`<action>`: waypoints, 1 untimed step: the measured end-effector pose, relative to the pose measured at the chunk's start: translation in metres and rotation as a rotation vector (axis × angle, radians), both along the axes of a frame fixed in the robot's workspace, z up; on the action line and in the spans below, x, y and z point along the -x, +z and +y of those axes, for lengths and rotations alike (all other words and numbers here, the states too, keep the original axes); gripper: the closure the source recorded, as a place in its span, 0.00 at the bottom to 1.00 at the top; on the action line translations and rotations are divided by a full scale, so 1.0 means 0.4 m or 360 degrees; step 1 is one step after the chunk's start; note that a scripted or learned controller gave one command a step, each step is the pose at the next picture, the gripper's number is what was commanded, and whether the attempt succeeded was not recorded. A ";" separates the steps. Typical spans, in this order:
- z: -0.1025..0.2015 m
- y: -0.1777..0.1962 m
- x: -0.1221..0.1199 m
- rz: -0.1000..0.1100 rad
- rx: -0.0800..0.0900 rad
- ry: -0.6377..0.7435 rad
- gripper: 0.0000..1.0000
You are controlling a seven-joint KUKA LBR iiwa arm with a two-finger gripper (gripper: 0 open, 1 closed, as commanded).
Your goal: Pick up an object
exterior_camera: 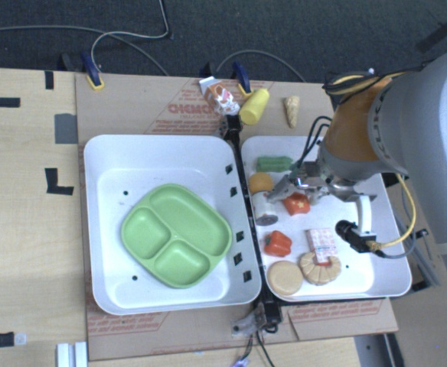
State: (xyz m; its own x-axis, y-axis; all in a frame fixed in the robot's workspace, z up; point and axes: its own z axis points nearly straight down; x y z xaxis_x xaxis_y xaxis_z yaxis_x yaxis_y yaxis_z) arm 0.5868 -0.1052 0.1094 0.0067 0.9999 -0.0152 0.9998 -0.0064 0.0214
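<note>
My gripper (298, 189) hangs low over the middle of the right bin (384, 281), at the end of the grey arm with its orange band. Directly under it, touching or nearly touching, lies a small red object (297, 203). An orange ball (260, 182) and a green block (273, 163) lie just left of the gripper. Closer to the front are a red pepper-like piece (278, 242), a small printed packet (322, 242), a tan pretzel-like piece (320, 268) and a round beige disc (285, 277). A grey shadowed spot (266, 219) sits by the bin's left wall.
The left bin (105, 167) holds a green divided plate (176, 235). Behind the bins on the cardboard lie a yellow object (254, 105), a tan piece (292, 111) and a small wrapper (218, 94). Cables run across the dark floor at the back.
</note>
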 end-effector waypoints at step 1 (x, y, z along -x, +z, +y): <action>0.010 0.015 0.006 0.0021 -0.0013 0.0008 1.00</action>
